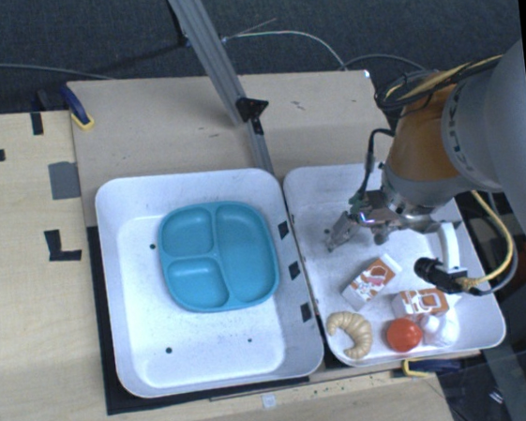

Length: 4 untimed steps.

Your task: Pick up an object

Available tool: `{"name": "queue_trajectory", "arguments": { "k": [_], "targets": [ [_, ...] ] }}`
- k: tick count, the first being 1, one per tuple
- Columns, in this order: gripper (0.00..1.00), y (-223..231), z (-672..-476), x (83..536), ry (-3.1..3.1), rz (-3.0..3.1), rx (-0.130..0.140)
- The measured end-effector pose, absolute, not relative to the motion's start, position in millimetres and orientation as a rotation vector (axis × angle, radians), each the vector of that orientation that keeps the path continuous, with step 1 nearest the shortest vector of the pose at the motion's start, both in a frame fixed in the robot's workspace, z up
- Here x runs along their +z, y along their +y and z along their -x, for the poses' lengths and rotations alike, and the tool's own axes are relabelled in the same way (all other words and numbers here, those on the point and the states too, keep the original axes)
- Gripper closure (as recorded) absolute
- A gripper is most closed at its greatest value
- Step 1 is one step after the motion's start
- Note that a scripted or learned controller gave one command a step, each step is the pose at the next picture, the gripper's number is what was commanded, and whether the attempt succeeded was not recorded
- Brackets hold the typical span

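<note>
A small white carton (372,279) printed in orange is seen lying tilted in the right bin (311,197); below it lie a croissant (352,332), a red tomato (404,334) and a second orange-and-white carton (424,303); the claw (339,235) is held above, fingers slightly parted, nothing gripped; a divided teal plate (218,255) occupies the left bin (119,268) on the counter (29,307).

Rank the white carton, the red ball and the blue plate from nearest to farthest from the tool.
From the tool:
1. White carton, just below it in the right bin.
2. Red ball, near that bin's lower edge.
3. Blue plate, in the left bin.
</note>
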State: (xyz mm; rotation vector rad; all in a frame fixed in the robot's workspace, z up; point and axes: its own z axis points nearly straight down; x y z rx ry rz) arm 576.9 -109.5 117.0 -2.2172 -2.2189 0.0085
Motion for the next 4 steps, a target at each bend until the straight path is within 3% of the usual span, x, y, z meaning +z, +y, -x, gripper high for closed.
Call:
{"name": "queue_trajectory", "arguments": {
  "k": [1, 2, 4],
  "targets": [
    [0.0, -109, -576.7, 88, -2.223, 2.22, 0.004],
    [1.0, -108, -576.8, 99, -2.224, 2.217, 0.002],
    [1.0, -112, -583.2, 201, -2.227, 2.223, -0.005]
  ]
}}
